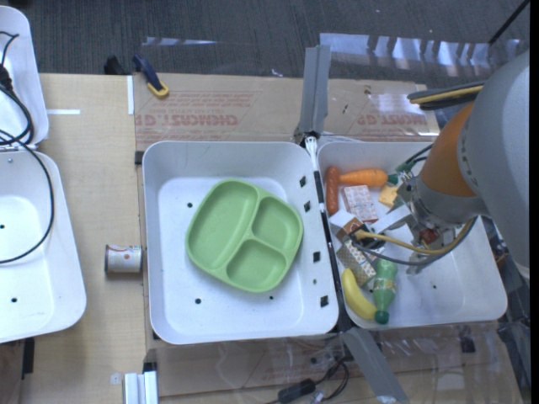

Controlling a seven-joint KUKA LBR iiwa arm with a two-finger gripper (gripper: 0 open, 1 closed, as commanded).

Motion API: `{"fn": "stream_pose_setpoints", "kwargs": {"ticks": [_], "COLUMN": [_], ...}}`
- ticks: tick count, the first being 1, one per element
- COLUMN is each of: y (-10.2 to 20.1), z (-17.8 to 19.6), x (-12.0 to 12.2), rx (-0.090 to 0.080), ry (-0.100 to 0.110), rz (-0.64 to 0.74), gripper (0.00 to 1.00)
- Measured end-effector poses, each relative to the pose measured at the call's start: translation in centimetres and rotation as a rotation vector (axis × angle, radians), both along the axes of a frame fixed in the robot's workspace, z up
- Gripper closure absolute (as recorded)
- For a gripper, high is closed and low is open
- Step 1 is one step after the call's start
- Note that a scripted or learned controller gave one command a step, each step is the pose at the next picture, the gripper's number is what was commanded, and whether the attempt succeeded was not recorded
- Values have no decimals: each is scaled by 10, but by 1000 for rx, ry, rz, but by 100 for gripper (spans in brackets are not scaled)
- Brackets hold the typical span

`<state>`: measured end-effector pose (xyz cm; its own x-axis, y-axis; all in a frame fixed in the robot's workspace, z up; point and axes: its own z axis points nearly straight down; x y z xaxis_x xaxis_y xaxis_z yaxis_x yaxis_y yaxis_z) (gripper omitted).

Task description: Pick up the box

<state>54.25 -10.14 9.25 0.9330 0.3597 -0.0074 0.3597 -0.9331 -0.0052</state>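
From the overhead camera view, the right bin (472, 305) holds a crowded pile along its 9 o'clock wall: a carrot (364, 177) and a sausage-like red piece (332, 188) toward 11 o'clock, a banana (357, 295) and a green bottle (383, 286) toward 7 o'clock. The box (357, 202), a small flat carton with red print on white, lies between them, just beside the carrot and touching a patterned packet (355, 259) below it. The left bin (160, 225) carries a green divided plate (244, 236).

The arm (459, 162) hangs over the right bin's centre, and the gripper (402, 236) sits low at the 3 o'clock side of the box, amid loose cables. Whether it is wide or narrow I cannot tell; nothing shows between its tips.

The box looks light, thin card, likely to crush or slide under pressure. Its short edges, pinched across the narrow width, seem the best hold, since neighbours crowd the long sides.
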Motion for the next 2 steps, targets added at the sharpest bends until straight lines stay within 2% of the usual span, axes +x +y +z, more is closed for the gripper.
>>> {"fn": "stream_pose_setpoints", "kwargs": {"ticks": [1,2], "y": [-9,0], "z": [-5,-4], "x": [45,-21], "rx": [-3,-1], "ry": [-1,-1], "rz": [-166,-159], "gripper": [0,0]}}
